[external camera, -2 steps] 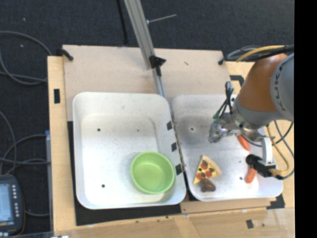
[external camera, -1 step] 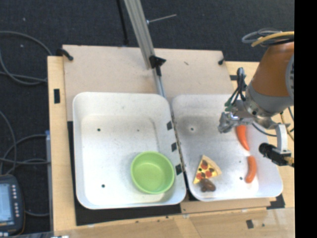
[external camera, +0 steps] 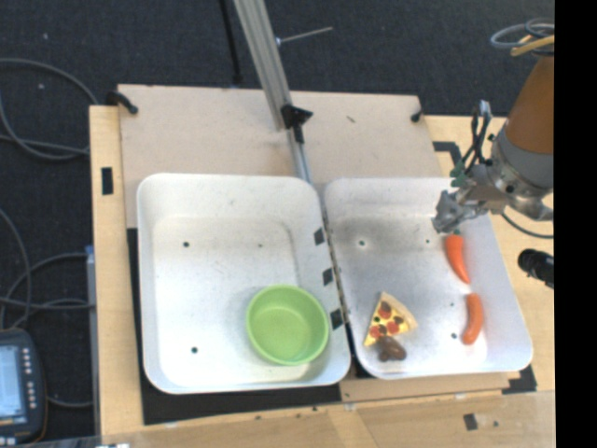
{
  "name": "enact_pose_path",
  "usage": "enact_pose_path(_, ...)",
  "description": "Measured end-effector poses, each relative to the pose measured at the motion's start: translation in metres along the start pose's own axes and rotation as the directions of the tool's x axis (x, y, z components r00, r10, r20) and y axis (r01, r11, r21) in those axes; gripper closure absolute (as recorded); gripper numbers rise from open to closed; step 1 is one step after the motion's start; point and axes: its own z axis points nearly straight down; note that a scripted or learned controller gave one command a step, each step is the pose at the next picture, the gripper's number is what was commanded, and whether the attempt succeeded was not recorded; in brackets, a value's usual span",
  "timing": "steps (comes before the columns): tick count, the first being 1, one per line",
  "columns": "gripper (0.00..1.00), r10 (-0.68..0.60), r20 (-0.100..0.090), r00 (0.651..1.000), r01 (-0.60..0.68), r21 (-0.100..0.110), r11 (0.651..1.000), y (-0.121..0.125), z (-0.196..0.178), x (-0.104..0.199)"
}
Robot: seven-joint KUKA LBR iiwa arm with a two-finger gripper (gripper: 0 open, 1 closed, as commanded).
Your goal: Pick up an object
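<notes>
Poised over the upper orange carrot

My grey two-finger gripper (external camera: 450, 215) hangs just above the slim orange plastic carrot (external camera: 457, 258) in the right white bin (external camera: 373, 203); its long axis runs away below me. The grip itself I cannot tell.

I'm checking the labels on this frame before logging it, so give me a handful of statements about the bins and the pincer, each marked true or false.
1. The green bowl sits in the left bin. True.
2. The pizza slice lies in the left bin. False: it lies in the right bin, near its front edge.
3. Two orange pieces lie in the right bin, an upper one and a lower one. True.
4. The pincer hangs over the green bowl. False: it is over the right bin, just above the upper orange piece.
5. A dark brown lump lies just in front of the pizza slice. True.
</notes>
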Motion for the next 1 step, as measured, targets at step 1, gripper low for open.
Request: enact_pose_path(1, 1.00, -0.002, -0.001, 1.000, 0.002, 0.006, 1.000, 0.0180, 0.0134, 0.0555)
